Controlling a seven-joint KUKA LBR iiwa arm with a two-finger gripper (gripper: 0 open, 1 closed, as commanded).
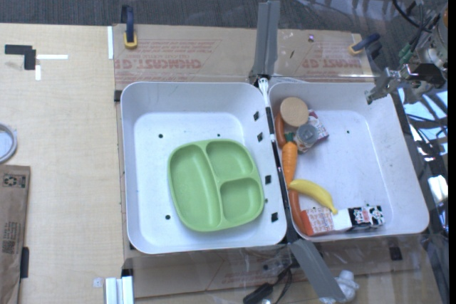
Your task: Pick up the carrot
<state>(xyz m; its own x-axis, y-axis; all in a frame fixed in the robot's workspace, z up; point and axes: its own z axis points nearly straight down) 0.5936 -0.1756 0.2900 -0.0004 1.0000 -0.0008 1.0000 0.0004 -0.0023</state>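
Orange tapered carrot [289, 159]: lies along the right white plastic bin's [370, 126] left wall, above the yellow banana [312, 193].
My gripper [395, 75]: well apart, up-right of it; finger state I cannot tell.

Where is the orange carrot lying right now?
The orange carrot lies in the right white bin, against its left wall, below the round tan wooden disc and just above the yellow banana.

a robotics lab: clamped cardboard [235, 53], white bins [142, 124], cables [410, 3] on a workbench [57, 124].
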